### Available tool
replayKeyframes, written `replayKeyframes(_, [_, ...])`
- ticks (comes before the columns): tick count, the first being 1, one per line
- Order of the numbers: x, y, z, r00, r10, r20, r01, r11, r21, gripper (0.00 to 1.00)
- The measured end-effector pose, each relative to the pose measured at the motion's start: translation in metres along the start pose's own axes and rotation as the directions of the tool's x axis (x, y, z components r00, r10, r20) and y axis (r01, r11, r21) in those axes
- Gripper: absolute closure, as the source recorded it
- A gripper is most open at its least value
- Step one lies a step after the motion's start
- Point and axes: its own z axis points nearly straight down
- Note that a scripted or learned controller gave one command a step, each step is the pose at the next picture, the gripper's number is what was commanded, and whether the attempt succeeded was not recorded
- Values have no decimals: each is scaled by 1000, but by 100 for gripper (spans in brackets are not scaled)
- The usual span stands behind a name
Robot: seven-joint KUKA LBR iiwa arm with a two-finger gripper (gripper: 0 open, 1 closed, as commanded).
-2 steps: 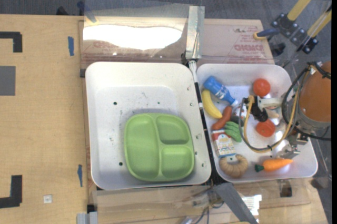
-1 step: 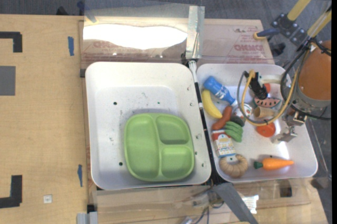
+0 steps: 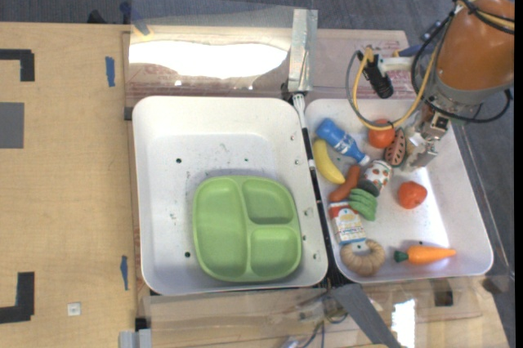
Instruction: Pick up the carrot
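Lying in the right bin (image 3: 470, 199) near its front edge, w/ green top pointing left, the carrot (image 3: 426, 254) looks like light, rigid, slick toy plastic, best pinched across its thick mid-body, while the gripper (image 3: 418, 144) hovers well apart, finger state indeterminate.

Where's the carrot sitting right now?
The carrot lies in the right bin, near its front right corner, just right of the bagel and below the tomato.

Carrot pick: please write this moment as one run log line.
carrot: right bin, near edge | gripper: apart, far side | grasp: not yet
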Motion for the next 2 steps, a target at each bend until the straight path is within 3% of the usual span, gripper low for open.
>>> replayKeyframes(1, [-106,57,1,989,-147,-15,147,989,-8,0])
replayKeyframes(2, [-55,34,1,1000,26,-12,-26,1000,0,0])
